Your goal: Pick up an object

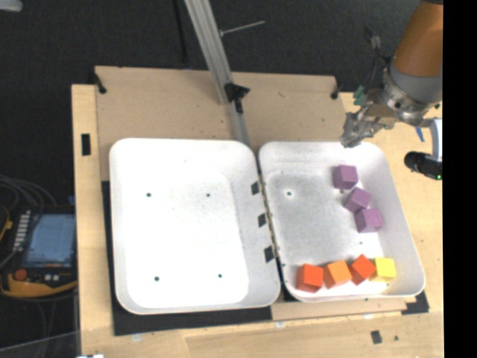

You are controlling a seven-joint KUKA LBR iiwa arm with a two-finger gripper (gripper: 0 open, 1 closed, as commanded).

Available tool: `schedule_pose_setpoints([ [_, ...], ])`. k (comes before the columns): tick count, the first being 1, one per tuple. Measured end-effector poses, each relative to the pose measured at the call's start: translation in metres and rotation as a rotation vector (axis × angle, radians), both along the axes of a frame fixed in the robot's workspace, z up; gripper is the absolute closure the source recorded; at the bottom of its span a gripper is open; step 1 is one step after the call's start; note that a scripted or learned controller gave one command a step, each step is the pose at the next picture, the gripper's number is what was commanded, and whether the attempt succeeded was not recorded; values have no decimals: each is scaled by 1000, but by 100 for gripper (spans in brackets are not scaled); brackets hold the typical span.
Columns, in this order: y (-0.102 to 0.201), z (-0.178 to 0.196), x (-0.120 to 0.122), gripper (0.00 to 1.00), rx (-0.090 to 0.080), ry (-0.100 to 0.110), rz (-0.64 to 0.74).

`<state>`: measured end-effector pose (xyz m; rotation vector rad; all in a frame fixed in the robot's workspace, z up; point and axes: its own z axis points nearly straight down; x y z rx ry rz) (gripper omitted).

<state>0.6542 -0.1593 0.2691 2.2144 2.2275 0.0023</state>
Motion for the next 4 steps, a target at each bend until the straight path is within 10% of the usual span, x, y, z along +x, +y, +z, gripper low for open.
schedule_pose_setpoints([
  [4,205,-27,-31,100,0,4,0],
])
